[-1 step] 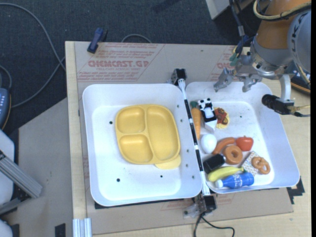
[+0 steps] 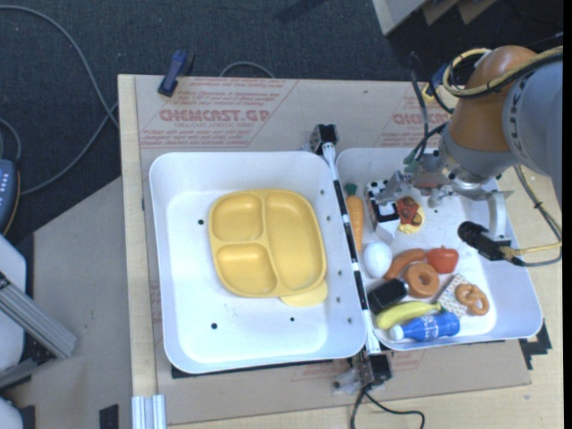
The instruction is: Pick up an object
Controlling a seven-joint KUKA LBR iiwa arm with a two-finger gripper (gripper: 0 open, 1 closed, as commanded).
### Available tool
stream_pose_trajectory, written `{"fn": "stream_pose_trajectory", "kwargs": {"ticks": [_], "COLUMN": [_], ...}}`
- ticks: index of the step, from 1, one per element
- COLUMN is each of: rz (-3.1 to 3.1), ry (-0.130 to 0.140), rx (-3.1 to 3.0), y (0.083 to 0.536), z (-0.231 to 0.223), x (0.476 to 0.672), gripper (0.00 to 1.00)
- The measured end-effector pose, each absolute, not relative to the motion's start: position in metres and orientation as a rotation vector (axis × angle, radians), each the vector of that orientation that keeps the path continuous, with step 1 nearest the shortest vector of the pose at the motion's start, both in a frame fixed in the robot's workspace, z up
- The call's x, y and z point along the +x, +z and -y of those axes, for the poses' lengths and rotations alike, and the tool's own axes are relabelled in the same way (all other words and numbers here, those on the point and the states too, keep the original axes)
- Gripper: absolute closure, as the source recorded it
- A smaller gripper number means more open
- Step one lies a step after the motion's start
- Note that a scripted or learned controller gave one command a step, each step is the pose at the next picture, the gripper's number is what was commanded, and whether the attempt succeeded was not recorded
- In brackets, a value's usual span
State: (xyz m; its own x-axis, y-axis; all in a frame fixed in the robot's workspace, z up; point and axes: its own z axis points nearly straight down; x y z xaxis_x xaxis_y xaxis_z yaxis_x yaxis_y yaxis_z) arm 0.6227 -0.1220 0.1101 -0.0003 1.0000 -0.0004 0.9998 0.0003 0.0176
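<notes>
Toy food (image 2: 420, 280) is what we must pick from: it lies heaped in the right bin (image 2: 518, 315), with a carrot (image 2: 356, 222) along the left wall, an egg (image 2: 377, 259), a tomato (image 2: 442, 260), a donut (image 2: 422, 281), a banana (image 2: 404, 314) and a blue bottle (image 2: 432, 328). Our hand (image 2: 398, 206) sits low at the bin's far-left corner, over a small red-and-yellow toy (image 2: 409, 214); we cannot tell how far it is open, nor whether it grips anything. We judge this the reach-and-grasp step. Next calls for a sure closure, then a straight lift. The left bin (image 2: 179, 239) carries a yellow tray (image 2: 266, 242).
</notes>
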Motion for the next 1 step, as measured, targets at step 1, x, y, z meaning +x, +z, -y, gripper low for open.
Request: {"fn": "stream_pose_trajectory", "kwargs": {"ticks": [1], "rz": [-2.220], "ry": [0.000], "rx": [2.219], "y": [0.0850], "z": [0.1842], "x": [0.6643], "gripper": [0.00]}}
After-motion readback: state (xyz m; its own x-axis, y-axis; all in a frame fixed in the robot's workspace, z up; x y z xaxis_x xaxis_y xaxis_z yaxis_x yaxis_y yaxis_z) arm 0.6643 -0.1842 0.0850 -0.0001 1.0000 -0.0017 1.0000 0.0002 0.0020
